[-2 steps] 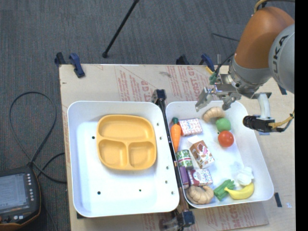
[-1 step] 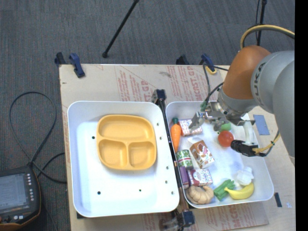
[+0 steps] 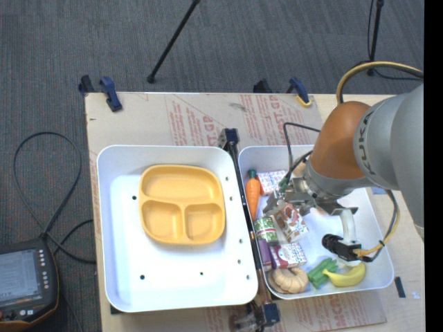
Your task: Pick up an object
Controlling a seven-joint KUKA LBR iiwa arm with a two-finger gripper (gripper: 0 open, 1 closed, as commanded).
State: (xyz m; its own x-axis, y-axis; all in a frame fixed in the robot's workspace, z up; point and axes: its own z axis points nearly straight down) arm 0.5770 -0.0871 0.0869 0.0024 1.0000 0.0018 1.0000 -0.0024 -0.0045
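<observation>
- The jaws (image 3: 289, 209) sit low in the right bin (image 3: 382, 254), over a small red-and-white carton (image 3: 291, 221); whether they are clenched on it I cannot tell
- Judged from this, the pick is mid-attempt, nothing lifted clear
- Just left of the carton lies a carrot (image 3: 252, 194)
- Carton print is too small to read; the worktop (image 3: 201, 120) cardboard carries mirrored red lettering

This looks like a robot lab. A big grey arm (image 3: 387, 144) reaches over a board surface (image 3: 173, 120) held by blue clamps (image 3: 109, 92). Cables (image 3: 31, 185) run across the grey carpet (image 3: 69, 33), a tripod leg (image 3: 176, 33) stands behind, and a control screen (image 3: 21, 282) sits nearby.
</observation>
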